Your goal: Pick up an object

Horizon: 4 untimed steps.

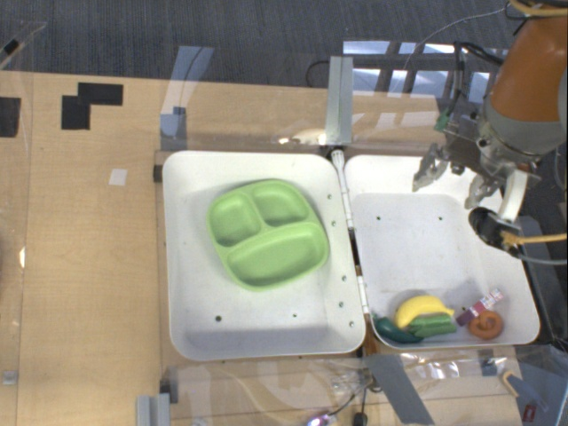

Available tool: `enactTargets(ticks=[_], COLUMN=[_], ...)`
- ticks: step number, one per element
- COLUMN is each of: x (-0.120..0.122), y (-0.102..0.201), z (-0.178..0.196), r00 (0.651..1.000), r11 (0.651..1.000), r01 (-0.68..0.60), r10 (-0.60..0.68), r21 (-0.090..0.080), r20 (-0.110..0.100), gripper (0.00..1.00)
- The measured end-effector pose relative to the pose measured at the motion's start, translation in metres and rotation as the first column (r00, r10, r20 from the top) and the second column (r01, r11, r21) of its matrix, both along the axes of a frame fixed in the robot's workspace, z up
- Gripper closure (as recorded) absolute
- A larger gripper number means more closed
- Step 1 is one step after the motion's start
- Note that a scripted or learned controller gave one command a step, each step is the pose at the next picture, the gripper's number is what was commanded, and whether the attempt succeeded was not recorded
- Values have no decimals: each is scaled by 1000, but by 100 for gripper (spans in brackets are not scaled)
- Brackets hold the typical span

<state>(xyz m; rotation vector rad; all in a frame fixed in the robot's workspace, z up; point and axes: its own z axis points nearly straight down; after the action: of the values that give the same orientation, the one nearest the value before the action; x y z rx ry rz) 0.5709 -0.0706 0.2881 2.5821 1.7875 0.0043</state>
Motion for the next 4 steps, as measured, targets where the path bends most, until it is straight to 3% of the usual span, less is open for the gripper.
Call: enactTargets(ticks=[1, 2, 3, 4], x=[23, 25, 25, -2], y=[-48, -47, -46, 41], z=[38, 49, 49, 8], r00=[973, 976, 976, 973], r11=[973, 976, 976, 973], r01=[231, 219, 219, 233], r10=[-231, -219, -219, -233], r21=[-1, -1, -1, 0], r20=[1, 4, 4, -1], gripper=[0, 100, 0, 0])
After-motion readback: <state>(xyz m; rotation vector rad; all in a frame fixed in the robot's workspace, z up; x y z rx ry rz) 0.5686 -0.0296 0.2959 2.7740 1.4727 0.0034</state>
